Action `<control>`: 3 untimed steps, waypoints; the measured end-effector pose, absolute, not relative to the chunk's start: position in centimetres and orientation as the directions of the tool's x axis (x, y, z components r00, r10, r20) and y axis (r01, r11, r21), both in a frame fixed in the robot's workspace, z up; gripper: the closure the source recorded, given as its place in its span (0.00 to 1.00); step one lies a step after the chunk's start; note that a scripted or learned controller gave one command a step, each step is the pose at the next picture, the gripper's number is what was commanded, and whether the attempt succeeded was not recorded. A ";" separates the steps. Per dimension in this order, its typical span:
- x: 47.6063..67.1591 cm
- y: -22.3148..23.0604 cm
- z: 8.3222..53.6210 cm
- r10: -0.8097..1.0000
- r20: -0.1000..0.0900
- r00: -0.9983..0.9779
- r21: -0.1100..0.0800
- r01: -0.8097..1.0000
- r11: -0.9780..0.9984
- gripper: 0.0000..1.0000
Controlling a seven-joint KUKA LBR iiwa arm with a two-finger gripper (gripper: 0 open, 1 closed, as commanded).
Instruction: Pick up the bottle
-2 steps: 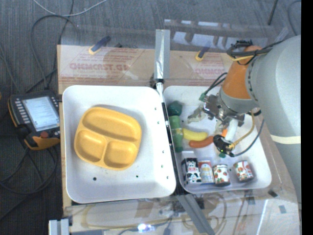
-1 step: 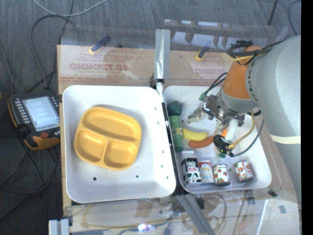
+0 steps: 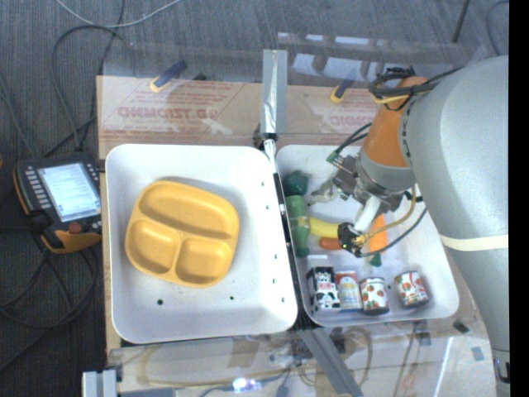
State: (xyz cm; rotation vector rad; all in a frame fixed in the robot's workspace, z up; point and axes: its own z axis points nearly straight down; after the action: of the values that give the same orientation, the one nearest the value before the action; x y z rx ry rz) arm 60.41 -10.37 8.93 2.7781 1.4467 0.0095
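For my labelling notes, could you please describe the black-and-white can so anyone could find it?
Look in the right bin, where four cans line its near edge. The leftmost can is yours; the other three are red and white.

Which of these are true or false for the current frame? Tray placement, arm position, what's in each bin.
1. A yellow tray lies in the left bin. True.
2. The arm reaches over the left bin. False: it is above the right bin.
3. Four small containers stand in a row along the right bin's near edge. True.
4. The yellow tray has two compartments. False: it has three, one large and two smaller.
5. The green items lie in the left bin. False: they are in the right bin, near its left wall.
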 end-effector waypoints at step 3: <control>60.4 -4.1 18.2 0.200 -0.006 0.980 -0.002 0.200 -0.980 0.00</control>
State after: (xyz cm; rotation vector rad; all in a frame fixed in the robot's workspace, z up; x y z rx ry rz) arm 60.37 -4.12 18.19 3.1274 0.3164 -0.0097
